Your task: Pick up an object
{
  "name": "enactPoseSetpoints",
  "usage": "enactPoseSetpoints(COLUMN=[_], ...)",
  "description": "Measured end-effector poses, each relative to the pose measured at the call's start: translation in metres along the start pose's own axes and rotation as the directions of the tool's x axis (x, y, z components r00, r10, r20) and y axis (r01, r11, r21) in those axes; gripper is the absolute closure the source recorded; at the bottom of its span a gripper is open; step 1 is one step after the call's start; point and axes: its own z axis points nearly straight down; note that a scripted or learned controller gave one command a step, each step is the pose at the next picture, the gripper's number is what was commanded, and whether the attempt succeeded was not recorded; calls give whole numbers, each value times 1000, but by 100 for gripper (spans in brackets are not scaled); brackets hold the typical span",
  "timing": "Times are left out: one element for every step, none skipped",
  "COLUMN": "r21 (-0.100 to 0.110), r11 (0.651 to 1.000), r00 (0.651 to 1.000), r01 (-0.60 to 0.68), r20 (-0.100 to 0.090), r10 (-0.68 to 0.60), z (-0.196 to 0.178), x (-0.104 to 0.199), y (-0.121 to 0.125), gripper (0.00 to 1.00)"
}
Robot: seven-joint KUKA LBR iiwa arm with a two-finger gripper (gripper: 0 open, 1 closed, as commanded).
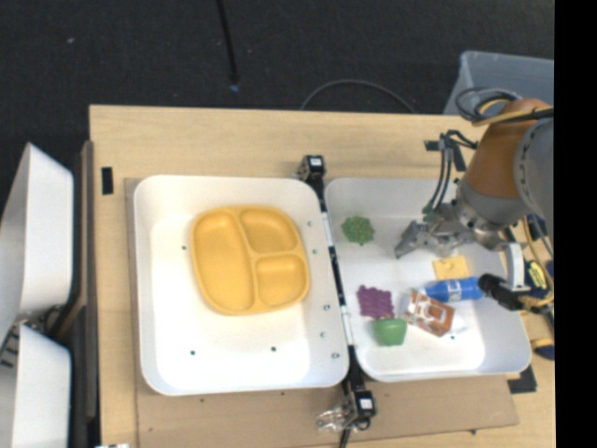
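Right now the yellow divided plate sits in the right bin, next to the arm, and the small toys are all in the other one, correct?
Not quite. The camera view shows the yellow divided plate in the left bin, away from the arm. The small toys, such as the purple piece and the blue bottle, are in the right bin, where the arm reaches in.

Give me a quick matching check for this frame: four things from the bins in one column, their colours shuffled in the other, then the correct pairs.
Things:
1. divided plate in the left bin
2. bumpy toy near the right bin's far edge
3. small block beside the divider
4. bottle near the gripper

Colours:
A. purple
B. blue
C. yellow
D. green

Pairs: 1-C, 2-D, 3-A, 4-B
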Motion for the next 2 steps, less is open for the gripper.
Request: enactPoseSetpoints(r21=[-7, -8], r11=[1000, 1000], r00=[1000, 1000], r01=[-1, -1], r20=[2, 0], r10=[1, 1], z=[-14, -79], x=[-1, -6], y=[2, 2], gripper=[100, 100])
